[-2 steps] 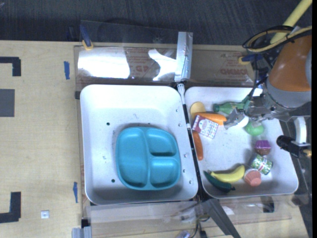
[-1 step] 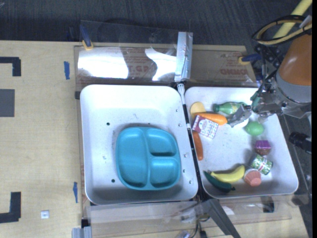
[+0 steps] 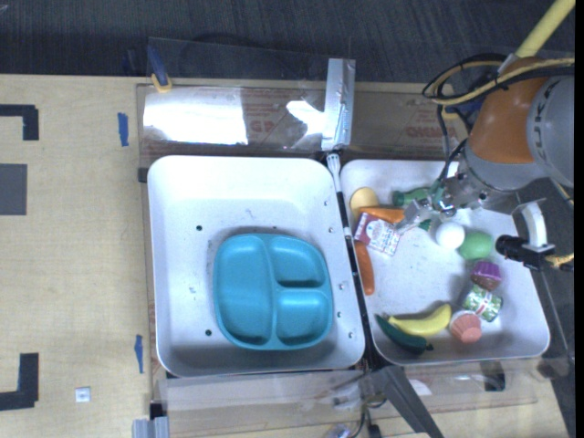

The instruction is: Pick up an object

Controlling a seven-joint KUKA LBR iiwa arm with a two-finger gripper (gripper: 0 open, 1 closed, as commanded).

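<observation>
Reading from the near edge of the bench point(image 3: 64, 245): the right bin point(image 3: 529, 336) holds a banana point(image 3: 422, 320) beside a pink cup point(image 3: 465, 328), with a green-labelled can point(image 3: 484, 304) and a purple piece point(image 3: 486, 273) just behind them. Mid-bin I note a green ball point(image 3: 475, 243) touching a white egg point(image 3: 449, 235), an orange carrot point(image 3: 365, 267) along the left wall, and a red-and-white packet point(image 3: 380, 235). The left bin point(image 3: 173, 190) carries a blue divided plate point(image 3: 272, 288). At the far side the hand point(image 3: 436, 203) sits low over the clutter near the egg and a green item point(image 3: 412, 194); I cannot tell its opening and see nothing held. I judge this the approach step. Next calls for settling on one object, likely the egg, and closing squarely on it.
</observation>
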